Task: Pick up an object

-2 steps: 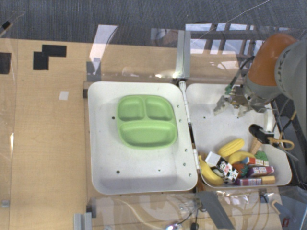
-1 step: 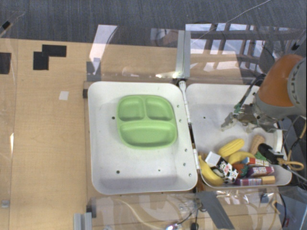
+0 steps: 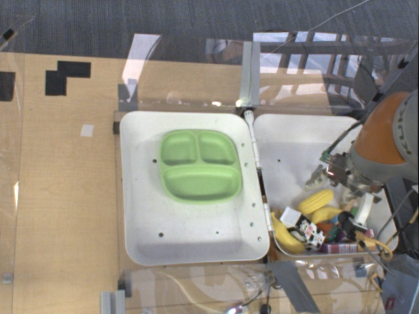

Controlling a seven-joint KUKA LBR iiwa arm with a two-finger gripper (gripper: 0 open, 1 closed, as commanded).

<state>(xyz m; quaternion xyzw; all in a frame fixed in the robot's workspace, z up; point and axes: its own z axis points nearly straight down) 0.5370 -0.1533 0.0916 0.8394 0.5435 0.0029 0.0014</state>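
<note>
A pile of small objects lies in the front of the right bin (image 3: 294, 142). It includes a yellow corn-like piece (image 3: 315, 200), a banana (image 3: 287, 233), a black-and-white patterned item (image 3: 309, 230) and a dark red tube (image 3: 340, 247). My gripper (image 3: 342, 178) hangs low over the back right of this pile, just right of the yellow piece. The grey wrist with its orange band (image 3: 386, 133) covers part of the gripper and some of the pile. Nothing is visibly lifted.
The left bin (image 3: 141, 234) holds a green divided plate (image 3: 200, 165) near its middle. A metal divider (image 3: 256, 169) separates the bins. Cables and a metal frame (image 3: 327, 57) stand behind the right bin. Wooden benchtop (image 3: 59, 195) lies to the left.
</note>
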